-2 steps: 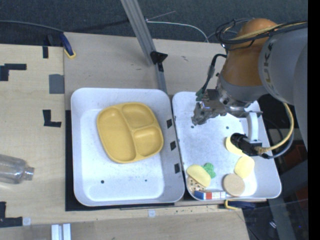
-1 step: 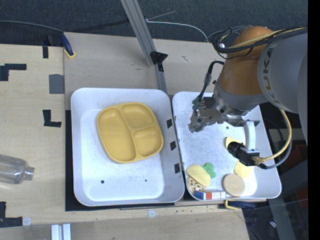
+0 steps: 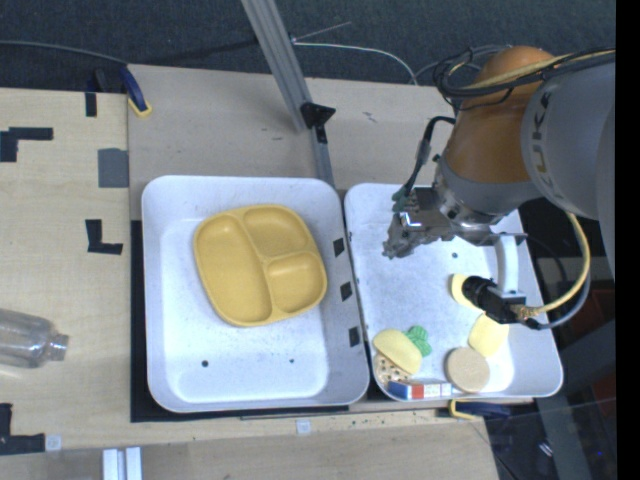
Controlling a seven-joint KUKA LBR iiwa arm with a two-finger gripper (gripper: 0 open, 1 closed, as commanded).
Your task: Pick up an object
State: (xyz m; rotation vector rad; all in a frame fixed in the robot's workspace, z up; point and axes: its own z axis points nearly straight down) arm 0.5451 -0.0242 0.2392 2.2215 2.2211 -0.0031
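My gripper [image 3: 402, 238] hangs over the upper left part of the right bin [image 3: 430, 278], above bare bin floor. Nothing shows in it. Small objects lie along that bin's near edge: a yellow piece [image 3: 395, 348] with a green piece [image 3: 419, 339] beside it, a tan round disc [image 3: 467, 369], a pale yellow piece [image 3: 489, 335], and a flat red, white and blue item [image 3: 412, 391]. Another small yellow piece [image 3: 462, 288] lies by the right wall, next to a black part of the arm's fittings. All of these lie below and to the right of the gripper.
The left bin [image 3: 170, 298] holds a yellow divided plate [image 3: 260, 264]. A metal post [image 3: 285, 58] slants down to the bins' far edge. A clear plastic bottle [image 3: 25, 340] lies on the bench at the far left. The arm's grey and orange body [image 3: 510, 138] covers the right bin's far right corner.
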